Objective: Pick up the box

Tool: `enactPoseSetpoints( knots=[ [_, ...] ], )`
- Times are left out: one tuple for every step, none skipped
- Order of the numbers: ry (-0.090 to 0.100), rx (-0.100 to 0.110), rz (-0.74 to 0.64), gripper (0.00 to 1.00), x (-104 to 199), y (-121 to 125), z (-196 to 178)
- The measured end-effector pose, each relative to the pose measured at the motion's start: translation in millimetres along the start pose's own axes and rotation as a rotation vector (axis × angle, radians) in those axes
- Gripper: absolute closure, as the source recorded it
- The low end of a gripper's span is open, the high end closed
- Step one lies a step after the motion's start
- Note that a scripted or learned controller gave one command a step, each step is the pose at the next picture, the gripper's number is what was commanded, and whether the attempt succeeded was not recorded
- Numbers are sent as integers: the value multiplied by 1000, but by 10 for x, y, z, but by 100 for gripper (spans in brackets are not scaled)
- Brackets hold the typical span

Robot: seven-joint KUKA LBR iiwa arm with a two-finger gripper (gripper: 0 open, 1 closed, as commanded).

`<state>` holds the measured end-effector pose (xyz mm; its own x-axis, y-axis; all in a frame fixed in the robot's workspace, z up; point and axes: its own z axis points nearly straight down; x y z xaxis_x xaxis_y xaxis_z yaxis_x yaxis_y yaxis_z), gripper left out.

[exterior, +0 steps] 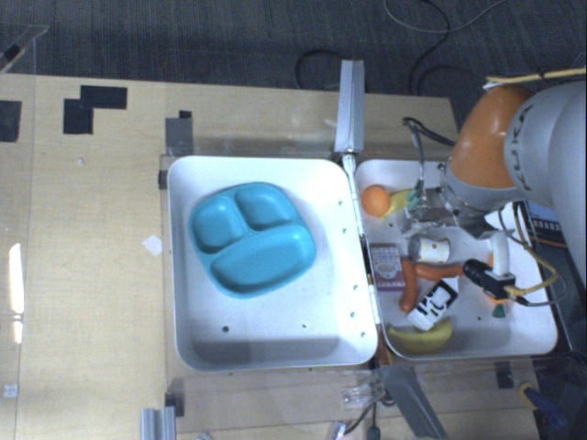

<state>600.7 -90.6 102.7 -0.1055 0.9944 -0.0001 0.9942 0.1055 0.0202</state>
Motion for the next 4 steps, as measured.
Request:
enactPoseSetpoints(
  knots=[
    [0,0,0,0,0,-1,1],
    [-3,2,-62,0,-35,-317,111],
    [-2,9,246,0,-135,-47,130],
    [-5,4,328,0,-6,-279,119]
  ],
)
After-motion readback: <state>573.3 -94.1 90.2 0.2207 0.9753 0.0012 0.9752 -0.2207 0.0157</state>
